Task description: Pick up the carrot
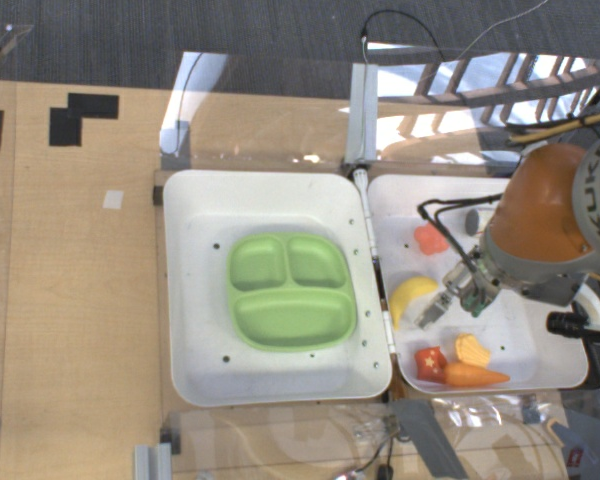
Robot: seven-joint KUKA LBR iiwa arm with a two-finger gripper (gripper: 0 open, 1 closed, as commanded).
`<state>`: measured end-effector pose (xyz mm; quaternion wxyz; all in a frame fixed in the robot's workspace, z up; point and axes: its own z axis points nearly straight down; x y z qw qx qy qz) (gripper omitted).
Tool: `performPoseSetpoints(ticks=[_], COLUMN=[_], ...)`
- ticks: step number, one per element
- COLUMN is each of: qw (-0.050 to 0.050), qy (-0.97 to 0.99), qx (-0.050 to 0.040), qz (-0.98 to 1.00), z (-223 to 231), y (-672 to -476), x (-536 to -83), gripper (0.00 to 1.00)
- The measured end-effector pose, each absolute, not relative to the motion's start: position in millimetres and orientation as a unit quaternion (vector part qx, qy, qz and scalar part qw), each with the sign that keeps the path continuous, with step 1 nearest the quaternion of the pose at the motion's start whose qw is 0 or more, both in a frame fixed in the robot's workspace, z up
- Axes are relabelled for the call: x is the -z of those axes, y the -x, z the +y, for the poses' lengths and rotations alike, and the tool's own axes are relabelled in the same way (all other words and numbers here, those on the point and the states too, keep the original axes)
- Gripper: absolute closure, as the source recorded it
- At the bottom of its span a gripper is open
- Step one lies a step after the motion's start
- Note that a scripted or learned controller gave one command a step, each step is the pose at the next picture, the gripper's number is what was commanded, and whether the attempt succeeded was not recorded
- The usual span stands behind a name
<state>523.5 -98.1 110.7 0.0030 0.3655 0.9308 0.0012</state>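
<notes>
We take the carrot (475, 375) as our landmark: it lies flat in the right bin (560, 368), close to that bin's near wall, its tip pointing toward the arm's side. Touching or almost touching its blunt end sits a red tomato-like piece (430, 364), and just behind the carrot rests a small yellow corn-like piece (471, 349). Farther back and toward the left bin (195, 268) lies a lemon (412, 297), and beyond that a small red-orange block (430, 239). The gripper (435, 311) hangs behind the carrot, beside the lemon, and we judge it empty; whether its opening is wide or narrow we cannot tell, since the view blurs there. The risks, as we read them, come from crowding. If the gripper descends where it hovers, it meets the lemon, not the carrot. If it shifts toward the carrot but lands slightly short, it may clamp the corn piece or the red piece instead, or nudge them against the carrot and roll it. The carrot's nearness to the bin wall could also block a finger. Its taper may let it slip out. The green divided plate (291, 291) in the left bin sits well apart and poses no hazard.
</notes>
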Motion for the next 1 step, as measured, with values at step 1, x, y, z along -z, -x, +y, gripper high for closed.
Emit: performPoseSetpoints(ticks=[1], qw=[0.007], qy=[-0.333], qx=[-0.0003], qz=[0.943], z=[-173.8], y=[-491.9], x=[-90.5], gripper=[0.00])
